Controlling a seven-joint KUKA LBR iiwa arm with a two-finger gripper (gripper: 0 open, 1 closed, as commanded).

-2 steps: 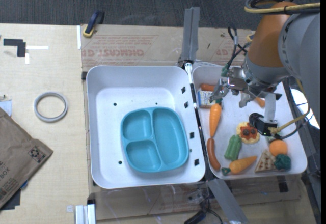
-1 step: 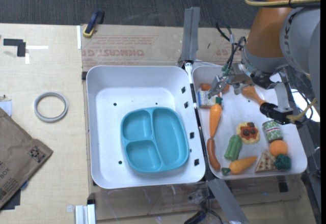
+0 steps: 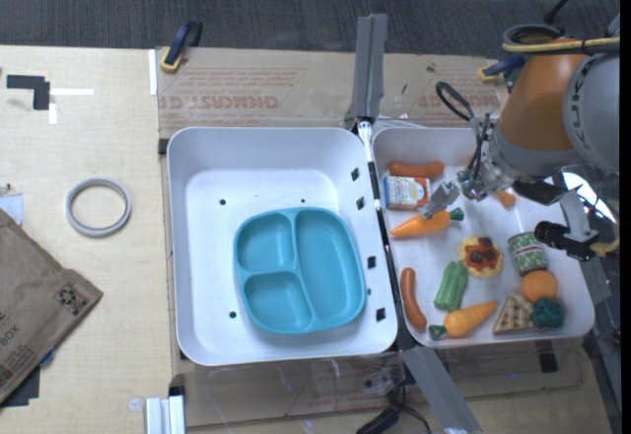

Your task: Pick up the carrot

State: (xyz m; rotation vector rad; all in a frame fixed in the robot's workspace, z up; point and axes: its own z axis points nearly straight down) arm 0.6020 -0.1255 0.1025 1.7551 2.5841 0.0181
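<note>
Your gripper (image 3: 446, 197) hangs low in the right bin (image 3: 582, 319), its fingertips just above the leafy end of the upper carrot (image 3: 422, 223), which lies beside the small milk carton (image 3: 404, 191); I cannot tell how wide the fingers stand. Centre over the carrot's thick orange body, fingers across its width, and keep clear of the carton. A second carrot (image 3: 466, 318) lies near the bin's front edge.

Arm (image 3: 552, 107) reaching in, pincer (image 3: 446, 197) lowered

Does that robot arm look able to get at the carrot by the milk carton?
Probably yes. The gripper hangs right over the carrot in the right bin, with nothing lying on top of it; the milk carton sits close beside it, though.
</note>
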